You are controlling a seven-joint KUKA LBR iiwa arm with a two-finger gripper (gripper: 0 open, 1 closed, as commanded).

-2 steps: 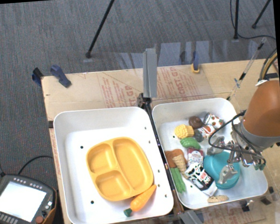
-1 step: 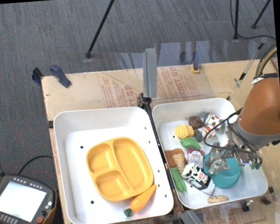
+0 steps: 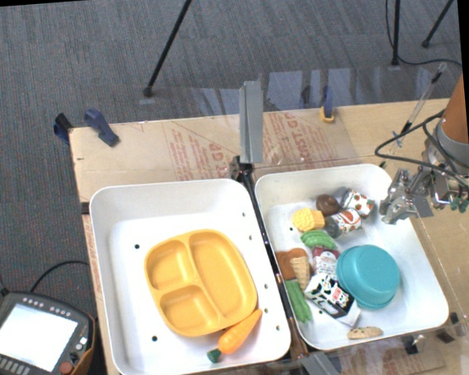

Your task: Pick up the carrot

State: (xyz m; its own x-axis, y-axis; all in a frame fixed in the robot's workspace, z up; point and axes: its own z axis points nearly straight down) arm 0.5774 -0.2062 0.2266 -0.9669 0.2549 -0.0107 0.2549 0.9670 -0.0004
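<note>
Grey end effector (image 3: 399, 202) at right bin's (image 3: 434, 275) rim — finger spacing indiscernible — well apart from carrot (image 3: 238, 334).

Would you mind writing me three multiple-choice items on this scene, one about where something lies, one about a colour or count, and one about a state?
1. Where does the carrot lie?
A. In the left bin, by the near right corner of the yellow tray
B. In the right bin, under the bowl
C. On the bench outside both bins

2. How many compartments has the yellow tray?
A. Two
B. Three
C. Five

3. How does the teal bowl sit?
A. Upright, stacked on the tray
B. Upside down in the right bin
C. On its side in the left bin

Answers:
1. A, the carrot rests on the floor of the left bin, touching the tray's edge.
2. B, one long section and two smaller ones show.
3. B, its flat base faces up in the right bin.
</note>
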